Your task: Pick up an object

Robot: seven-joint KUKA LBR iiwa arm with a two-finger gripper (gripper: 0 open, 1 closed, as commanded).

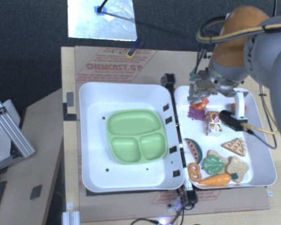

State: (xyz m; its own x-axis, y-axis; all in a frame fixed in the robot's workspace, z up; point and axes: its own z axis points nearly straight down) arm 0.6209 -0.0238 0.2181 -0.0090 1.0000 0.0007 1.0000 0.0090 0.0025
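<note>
The arm's gripper hangs low over the far end of the right bin, directly above a red and purple toy; whether it is open or grasping cannot be told. A green divided plate lies in the left bin.

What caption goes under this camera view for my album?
Robot gripper reaches into the right bin of toy food, beside a green tray.
</note>
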